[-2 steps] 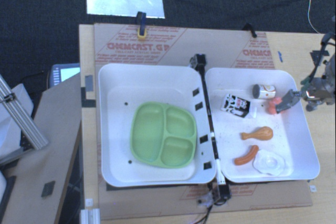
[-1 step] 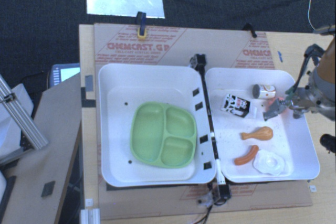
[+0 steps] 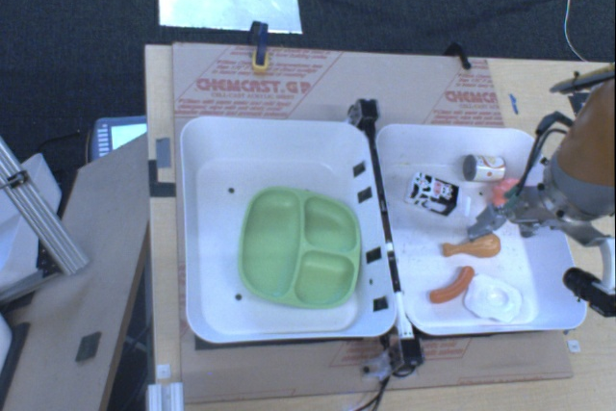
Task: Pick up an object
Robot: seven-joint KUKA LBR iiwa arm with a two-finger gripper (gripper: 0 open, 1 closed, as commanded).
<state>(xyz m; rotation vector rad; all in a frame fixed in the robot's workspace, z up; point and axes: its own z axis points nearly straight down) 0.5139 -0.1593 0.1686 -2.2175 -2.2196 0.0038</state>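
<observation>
Camera view — gripper (image 3: 486, 224) low, perhaps touching drumstick (image 3: 473, 248).

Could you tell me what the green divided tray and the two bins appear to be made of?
The green divided tray looks like moulded plastic with a matte finish: uniform pale colour, soft rounded compartment edges. The left bin and right bin seem to be thin white plastic, smooth with a slight sheen and rounded corners, though that is only a guess.

- The arm (image 3: 585, 159) enters from the right edge, its orange band at the frame's side.
- Its gripper (image 3: 484, 224) points leftward and down; the jaws' spread is unclear.
</observation>
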